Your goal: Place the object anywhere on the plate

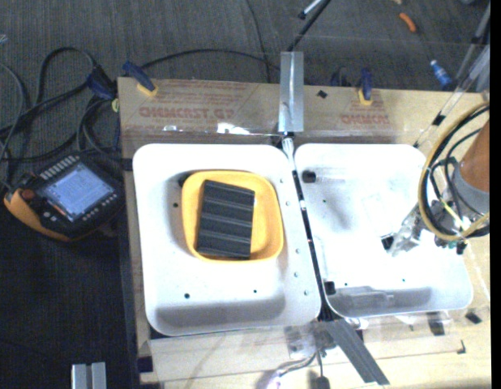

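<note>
A dark grey ridged rectangular block (226,218), striped by parallel grooves, lies on a yellow-orange square plate (269,217). Two shallow white plastic bins (218,302) sit on a pale tan wooden bench (210,108) with reddish lettering.

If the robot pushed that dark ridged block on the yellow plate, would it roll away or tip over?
Probably neither. The dark ridged block lies flat and low on the yellow plate, so it would likely slide rather than roll. Its straight edges and even ridges suggest that it is stiff, not floppy. The plate's raised rim might stop it.
</note>
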Robot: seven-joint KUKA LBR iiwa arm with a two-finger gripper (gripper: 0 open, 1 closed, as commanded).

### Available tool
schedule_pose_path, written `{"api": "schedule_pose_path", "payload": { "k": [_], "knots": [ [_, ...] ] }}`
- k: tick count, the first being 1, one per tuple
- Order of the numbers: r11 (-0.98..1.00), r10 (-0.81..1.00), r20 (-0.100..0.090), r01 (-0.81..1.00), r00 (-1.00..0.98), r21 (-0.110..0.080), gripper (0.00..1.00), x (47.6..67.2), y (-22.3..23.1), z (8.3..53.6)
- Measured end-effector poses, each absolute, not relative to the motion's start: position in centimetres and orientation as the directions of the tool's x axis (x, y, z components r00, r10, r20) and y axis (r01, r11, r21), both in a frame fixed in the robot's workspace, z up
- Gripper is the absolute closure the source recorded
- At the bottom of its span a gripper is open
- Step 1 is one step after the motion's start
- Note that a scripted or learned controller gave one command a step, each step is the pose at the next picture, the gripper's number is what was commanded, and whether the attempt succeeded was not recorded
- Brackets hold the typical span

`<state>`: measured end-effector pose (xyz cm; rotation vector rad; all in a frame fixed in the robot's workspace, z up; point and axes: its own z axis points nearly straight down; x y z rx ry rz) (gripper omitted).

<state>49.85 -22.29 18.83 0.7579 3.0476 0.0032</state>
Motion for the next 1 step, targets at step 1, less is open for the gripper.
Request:
{"api": "schedule_pose_path", "payload": {
  "k": [1],
  "knots": [
    [0.883, 0.468, -0.001, 0.468, -0.883, 0.002, 0.00, 49.85, -22.29, 18.84]
  ]
}}
